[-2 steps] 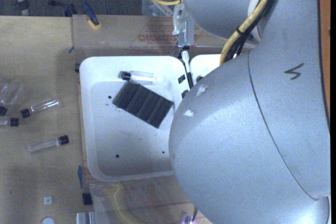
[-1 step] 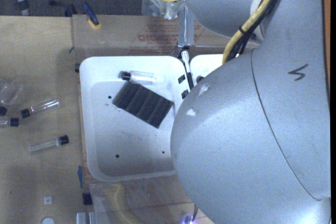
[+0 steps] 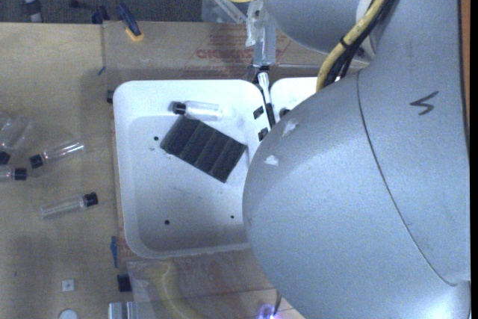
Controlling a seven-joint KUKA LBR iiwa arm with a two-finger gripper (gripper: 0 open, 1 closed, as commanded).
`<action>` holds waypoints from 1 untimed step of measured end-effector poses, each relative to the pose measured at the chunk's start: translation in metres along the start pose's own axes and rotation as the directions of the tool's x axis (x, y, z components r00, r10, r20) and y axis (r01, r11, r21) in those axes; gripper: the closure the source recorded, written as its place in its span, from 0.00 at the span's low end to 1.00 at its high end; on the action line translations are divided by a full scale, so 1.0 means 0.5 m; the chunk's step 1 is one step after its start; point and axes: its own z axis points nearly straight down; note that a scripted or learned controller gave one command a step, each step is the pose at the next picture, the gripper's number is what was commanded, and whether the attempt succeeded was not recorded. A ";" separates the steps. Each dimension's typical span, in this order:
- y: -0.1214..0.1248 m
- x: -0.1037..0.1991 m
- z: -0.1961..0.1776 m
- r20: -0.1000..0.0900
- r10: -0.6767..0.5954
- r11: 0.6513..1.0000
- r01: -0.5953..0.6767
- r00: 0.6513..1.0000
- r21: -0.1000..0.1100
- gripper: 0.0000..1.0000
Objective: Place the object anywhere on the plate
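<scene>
Vial (image 3: 197,110), a small clear tube with a black cap at its left end, lies on its side near the back wall of the left white bin (image 3: 134,183), smooth and glossy against the matt plastic. Just in front of it, touching or nearly so, rests a dark rectangular plate (image 3: 204,149), ribbed with parallel grooves and turned at a slant. The grey arm (image 3: 373,160), rounded and dull-metallic with a yellow cable (image 3: 358,19) looped over it, covers most of the right bin (image 3: 295,91), of which a corner of rim shows. Whether the tool is clenched or released cannot be told; the arm's bulk hides it. On the wooden counter (image 3: 52,86) to the left lie more clear black-capped tubes (image 3: 69,205), some faint and hard to separate from one another.
</scene>
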 end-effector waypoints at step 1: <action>-0.005 0.001 -0.018 -0.001 -0.004 1.000 0.004 1.000 0.001 1.00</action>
